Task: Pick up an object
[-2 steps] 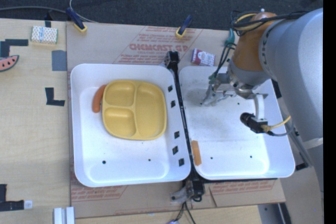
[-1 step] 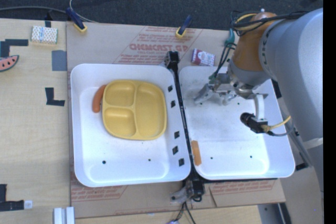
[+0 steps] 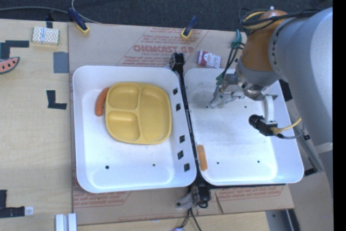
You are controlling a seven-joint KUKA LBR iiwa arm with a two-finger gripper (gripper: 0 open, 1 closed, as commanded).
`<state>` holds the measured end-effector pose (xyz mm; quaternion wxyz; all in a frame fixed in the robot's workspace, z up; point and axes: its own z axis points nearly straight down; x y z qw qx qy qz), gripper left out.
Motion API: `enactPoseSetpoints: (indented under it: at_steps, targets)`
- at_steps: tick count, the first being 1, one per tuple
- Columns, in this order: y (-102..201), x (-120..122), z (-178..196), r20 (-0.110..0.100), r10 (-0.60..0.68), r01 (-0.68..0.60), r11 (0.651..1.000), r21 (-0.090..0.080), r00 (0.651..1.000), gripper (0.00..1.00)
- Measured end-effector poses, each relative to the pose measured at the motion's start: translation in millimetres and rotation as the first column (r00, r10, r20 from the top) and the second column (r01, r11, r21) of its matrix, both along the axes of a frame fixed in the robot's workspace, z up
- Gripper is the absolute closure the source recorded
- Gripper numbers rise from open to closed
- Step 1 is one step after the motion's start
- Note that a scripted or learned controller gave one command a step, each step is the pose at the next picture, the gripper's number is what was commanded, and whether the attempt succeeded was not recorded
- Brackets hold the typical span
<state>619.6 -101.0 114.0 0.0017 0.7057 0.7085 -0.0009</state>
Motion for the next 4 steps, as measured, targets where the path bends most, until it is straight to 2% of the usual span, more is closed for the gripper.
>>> enactPoseSetpoints:
  at_steps: [1, 2, 3, 4]
  targets:
    - [0, 0, 0, 0.000, 0.000, 0.000, 1.000, -0.001, 1.000, 0.00]
    - [1, 0, 9, -0.002, 0.001, -0.001, 1.000, 0.001, 1.000, 1.00]
    - [1, 0, 9, -0.002, 0.001, -0.001, 1.000, 0.000, 1.000, 0.00]
    - [2, 0, 18, -0.003, 0.002, -0.002, 1.000, 0.002, 1.000, 1.00]
